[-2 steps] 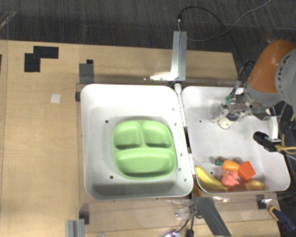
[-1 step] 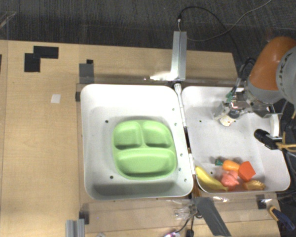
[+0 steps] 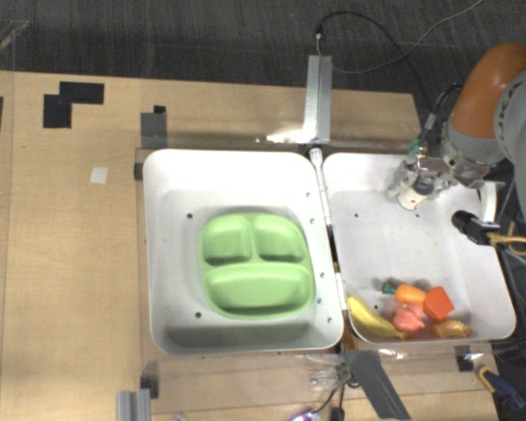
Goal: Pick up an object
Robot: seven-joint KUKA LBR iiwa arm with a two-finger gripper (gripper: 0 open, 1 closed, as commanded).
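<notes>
Pale wood makes up the surface [image 3: 61, 261], with dark carpet beyond its far edge and a few black marks near the ten o'clock corner. Nearest the camera, in the right bin [image 3: 394, 253], a small heap of toy food is packed into the six o'clock corner: a yellow banana [image 3: 371, 318] lying along the near wall with its long axis running roughly from nine to four o'clock, a pink piece [image 3: 409, 318] beside it, an orange cube [image 3: 438, 304], a small orange piece [image 3: 410, 293] and a tan piece [image 3: 453, 328] at the wall. Beside them, the left bin [image 3: 171, 235] carries a green divided plate [image 3: 256, 264] near its middle. Farther back, the pincer [image 3: 414, 185] hovers over the far part of the right bin, near its twelve o'clock wall, under the grey arm [image 3: 500, 103] with its orange band coming in from three o'clock. Nothing is visible between its tips; whether they are spread or closed I cannot tell at this size. The heap lies toward six o'clock from the pincer, well apart from it, across the bare bin floor. I judge the pick has not begun: the move called for is a travel toward the near corner, then a descent, and the crowding against the walls could spoil the grasp.
</notes>
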